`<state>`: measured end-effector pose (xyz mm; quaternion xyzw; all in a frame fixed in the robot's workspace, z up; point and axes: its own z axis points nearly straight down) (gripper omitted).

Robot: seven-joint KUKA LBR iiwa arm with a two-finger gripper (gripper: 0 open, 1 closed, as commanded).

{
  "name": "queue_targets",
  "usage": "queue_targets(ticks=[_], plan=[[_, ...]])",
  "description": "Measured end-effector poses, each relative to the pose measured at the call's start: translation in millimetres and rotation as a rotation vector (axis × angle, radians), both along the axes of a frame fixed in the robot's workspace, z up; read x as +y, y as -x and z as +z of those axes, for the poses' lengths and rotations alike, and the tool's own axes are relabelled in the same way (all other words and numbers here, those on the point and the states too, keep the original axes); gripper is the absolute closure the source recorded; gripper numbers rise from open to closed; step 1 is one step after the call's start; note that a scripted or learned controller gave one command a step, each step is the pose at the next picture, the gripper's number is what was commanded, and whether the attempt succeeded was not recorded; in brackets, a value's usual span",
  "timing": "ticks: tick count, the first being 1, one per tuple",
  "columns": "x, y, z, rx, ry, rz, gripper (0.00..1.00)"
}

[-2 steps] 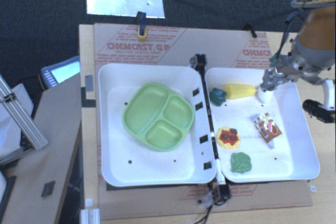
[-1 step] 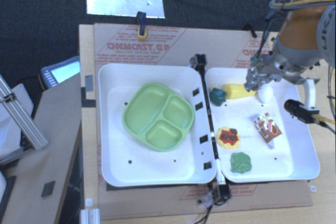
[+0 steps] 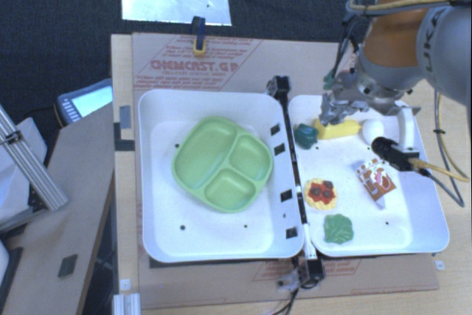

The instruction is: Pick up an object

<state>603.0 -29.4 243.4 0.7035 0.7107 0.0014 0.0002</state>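
Grey arm (image 3: 420,11) with its orange band enters from the upper right of the frame. White left bin (image 3: 158,232) holds a green tray (image 3: 221,164) at centre. White right bin (image 3: 428,221) holds the smaller items: yellow piece (image 3: 343,130) at its upper part, teal piece (image 3: 305,134) just left of it, patterned packet (image 3: 375,179), pizza piece (image 3: 321,193), green leafy piece (image 3: 338,229) lower down. Gripper (image 3: 332,114) sits low over the yellow piece's left end; contact unclear. I cannot tell its finger spread.
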Motion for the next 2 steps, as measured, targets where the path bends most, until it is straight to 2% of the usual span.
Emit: queue_targets(ticks=[1, 2], plan=[[58, -2, -4, 0.0, 0.0, 0.0, 1.0], [109, 14, 1, 0.002, 0.0, 0.0, 1.0]])
